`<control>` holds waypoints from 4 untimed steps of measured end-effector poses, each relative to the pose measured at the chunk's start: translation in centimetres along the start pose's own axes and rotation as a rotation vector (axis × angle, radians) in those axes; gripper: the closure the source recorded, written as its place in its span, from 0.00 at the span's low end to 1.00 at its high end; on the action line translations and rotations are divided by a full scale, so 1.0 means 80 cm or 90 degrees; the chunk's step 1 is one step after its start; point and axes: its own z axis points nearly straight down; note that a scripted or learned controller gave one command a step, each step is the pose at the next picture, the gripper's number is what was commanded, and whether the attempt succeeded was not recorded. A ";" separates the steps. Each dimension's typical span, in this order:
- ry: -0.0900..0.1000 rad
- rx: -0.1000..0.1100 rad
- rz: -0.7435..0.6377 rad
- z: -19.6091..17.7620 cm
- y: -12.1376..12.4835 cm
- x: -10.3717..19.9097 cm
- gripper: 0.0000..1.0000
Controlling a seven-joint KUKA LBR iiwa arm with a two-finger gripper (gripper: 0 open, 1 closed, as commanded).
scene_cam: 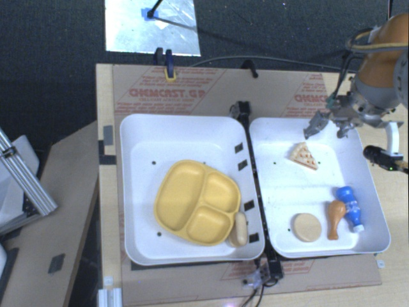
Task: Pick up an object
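Pizza slice point(305, 156) lies on the floor of the right bin point(278, 190), just below and a little toward the bin's middle from my pincer point(329, 127). My pincer hangs over the far edge of that bin with its two fingers spread apart and nothing between them; one fingertip point(312, 128) points down toward the slice without touching it.

Farther from my pincer, toward the near wall of the same bin, sit three more things: a round tan cookie point(307, 227), a brown drumstick point(335, 217) just beside it, and a blue bottle point(349, 208) touching or nearly touching the drumstick on its outer side. All three are well apart from the slice.

Across the divider, in the left bin point(144, 171), well away from my pincer, a yellow compartment plate point(197, 203) lies flat. A pale bread roll point(239, 228) rests against the plate's edge nearest the divider, at the bin's near side.
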 end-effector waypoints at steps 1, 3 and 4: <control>-0.001 -0.008 -0.002 -0.011 0.004 0.000 0.00; -0.001 -0.007 -0.002 0.124 -0.002 0.007 0.00; -0.002 -0.011 -0.004 0.106 0.001 0.007 1.00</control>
